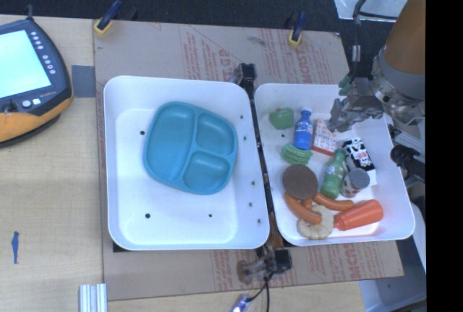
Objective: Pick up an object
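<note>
The gripper (346, 115) hangs over the upper right part of the right bin (394, 231), just above a small red and white packet (323, 142); from this slant I cannot tell its state, and nothing can be seen held in it. The grey arm with its orange band (410, 28) reaches in from the right. The right bin is crowded with toy food: a green pepper (281, 117) near its upper left, a blue bottle (304, 129) just beside it, a green ridged piece (296, 154) below, a brown round disc (299, 181) in the middle, a green bottle (334, 174) leaning beside the disc, a black and white cow-patterned carton (357, 154) by a grey can (356, 179), a sausage (302, 210), a pale biscuit-like round (316, 225) and an orange carrot (358, 215) along the lower edge. The left bin (123, 224) holds a blue divided plate (191, 148), lying flat and slightly turned. On the bench at the far left sits a control pendant (29, 79) with a bright screen.
</note>
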Robot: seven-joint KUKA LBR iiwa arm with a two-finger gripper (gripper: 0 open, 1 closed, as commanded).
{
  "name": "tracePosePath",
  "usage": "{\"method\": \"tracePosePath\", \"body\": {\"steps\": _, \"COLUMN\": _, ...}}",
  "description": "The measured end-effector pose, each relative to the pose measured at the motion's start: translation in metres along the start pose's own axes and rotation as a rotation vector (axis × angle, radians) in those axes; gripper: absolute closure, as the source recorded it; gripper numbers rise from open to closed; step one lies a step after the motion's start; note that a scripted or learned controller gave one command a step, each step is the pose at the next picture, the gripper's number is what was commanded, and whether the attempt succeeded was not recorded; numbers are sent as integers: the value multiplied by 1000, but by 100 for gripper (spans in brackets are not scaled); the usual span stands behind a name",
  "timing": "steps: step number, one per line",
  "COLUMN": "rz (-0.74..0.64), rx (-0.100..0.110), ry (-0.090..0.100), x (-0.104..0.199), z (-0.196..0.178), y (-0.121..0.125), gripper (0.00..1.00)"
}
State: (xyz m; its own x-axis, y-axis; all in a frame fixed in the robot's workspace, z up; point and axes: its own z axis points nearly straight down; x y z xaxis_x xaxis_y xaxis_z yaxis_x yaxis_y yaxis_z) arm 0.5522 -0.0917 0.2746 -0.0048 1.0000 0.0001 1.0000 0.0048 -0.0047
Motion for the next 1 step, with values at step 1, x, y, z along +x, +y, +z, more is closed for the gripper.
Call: {"method": "tracePosePath", "body": {"steps": 1, "rz": -1, "rx": -2, "ry": -2, "x": -11, "z": 141, "y": 22, "gripper": 0}}
